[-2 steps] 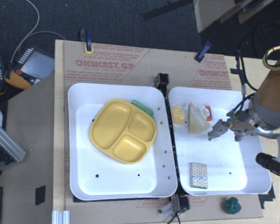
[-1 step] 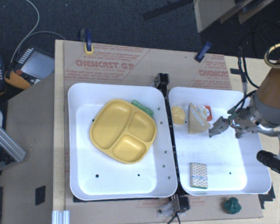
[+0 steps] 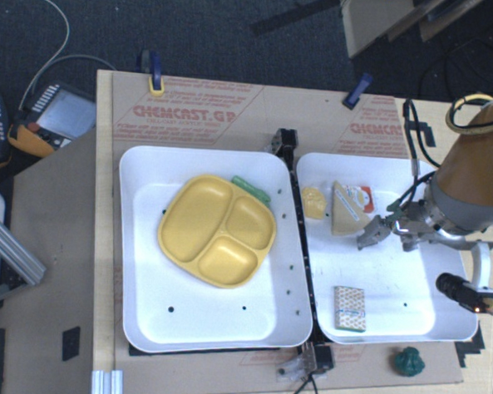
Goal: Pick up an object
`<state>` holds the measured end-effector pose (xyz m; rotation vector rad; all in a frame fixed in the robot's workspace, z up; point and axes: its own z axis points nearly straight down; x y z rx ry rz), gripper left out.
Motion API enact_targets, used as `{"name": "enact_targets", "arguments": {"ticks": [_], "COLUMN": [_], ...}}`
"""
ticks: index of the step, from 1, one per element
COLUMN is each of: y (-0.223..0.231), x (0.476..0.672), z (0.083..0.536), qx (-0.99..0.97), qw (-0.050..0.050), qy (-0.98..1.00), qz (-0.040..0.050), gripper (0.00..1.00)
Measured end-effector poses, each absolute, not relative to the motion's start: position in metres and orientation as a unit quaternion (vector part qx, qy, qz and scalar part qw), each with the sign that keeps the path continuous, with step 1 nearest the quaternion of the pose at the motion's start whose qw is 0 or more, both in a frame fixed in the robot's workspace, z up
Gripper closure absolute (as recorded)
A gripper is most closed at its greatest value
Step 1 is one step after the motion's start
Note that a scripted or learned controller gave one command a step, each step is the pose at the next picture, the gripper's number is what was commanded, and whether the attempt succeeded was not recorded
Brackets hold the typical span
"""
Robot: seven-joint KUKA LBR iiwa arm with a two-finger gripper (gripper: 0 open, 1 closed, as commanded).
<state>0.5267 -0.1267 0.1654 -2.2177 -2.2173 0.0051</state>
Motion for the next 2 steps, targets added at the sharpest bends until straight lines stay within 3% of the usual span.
{"name": "enact_targets", "arguments": {"ticks": [1, 2], "y": [-0.117, -0.117], "x": [0.525, 0.524], "z": [0.106, 0.084], "qx": [-0.707, -0.707], "qw": [0.004, 0.001], "qy": [-0.707, -0.707], "qz": [0.002, 0.0005], "gripper": [0.0, 0.0]}}
